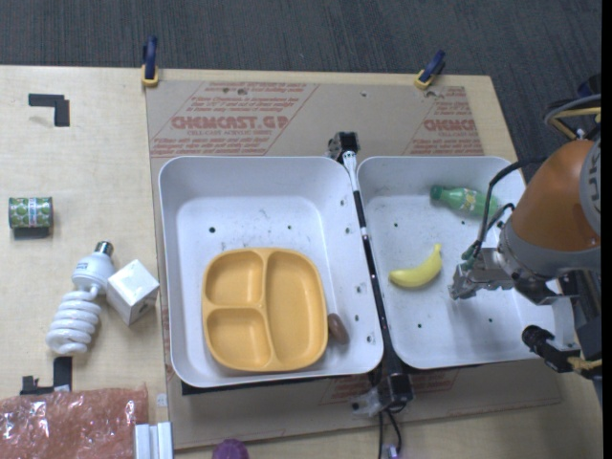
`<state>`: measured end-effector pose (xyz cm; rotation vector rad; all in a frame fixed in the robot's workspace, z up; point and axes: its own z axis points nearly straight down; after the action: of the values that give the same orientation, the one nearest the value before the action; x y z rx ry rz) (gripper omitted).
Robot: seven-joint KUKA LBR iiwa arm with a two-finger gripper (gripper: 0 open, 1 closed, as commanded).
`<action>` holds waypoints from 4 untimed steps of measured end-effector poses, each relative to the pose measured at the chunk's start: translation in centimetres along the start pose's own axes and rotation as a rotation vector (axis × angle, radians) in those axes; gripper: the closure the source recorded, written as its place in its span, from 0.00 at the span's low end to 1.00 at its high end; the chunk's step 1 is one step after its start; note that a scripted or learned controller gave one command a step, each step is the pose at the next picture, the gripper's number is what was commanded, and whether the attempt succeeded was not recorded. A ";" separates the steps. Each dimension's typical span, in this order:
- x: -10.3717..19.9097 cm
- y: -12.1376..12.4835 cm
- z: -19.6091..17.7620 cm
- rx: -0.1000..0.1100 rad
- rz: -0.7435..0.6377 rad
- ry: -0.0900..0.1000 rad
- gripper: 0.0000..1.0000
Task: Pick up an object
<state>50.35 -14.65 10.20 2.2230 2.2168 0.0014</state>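
In the right bin [421, 338] a yellow banana [418, 271] lies near the middle-left. A green plastic bottle [461, 199] lies on its side at the bin's far edge. My gripper [466, 282] hangs low over the right half of this bin, just right of the banana, with nothing seen between its fingers. The grey arm with its orange band [564, 199] comes in from the right and hides the bin's right wall. In the left bin [182, 208] rests a yellow divided plate [263, 309], with a small brown object [338, 329] at its right edge.
Left of the bins, on the wooden bench, lie a white spiral light bulb [78, 299], a small white cube [132, 291] and a green can [30, 213]. A pink mesh bag [67, 424] sits at the bottom left. Clamps [150, 60] hold the board's far edge.
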 end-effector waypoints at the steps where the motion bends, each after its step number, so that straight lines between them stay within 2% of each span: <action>1: -2.8 3.3 0.9 0.001 -0.002 0.000 1.00; 2: -2.8 3.3 0.9 0.001 -0.002 0.000 0.00; 3: -2.9 3.4 -0.1 -0.001 -0.002 -0.001 1.00; 4: -2.9 3.4 -0.1 -0.001 -0.002 -0.001 0.00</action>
<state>53.72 -17.53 10.27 2.2197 2.2179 0.0019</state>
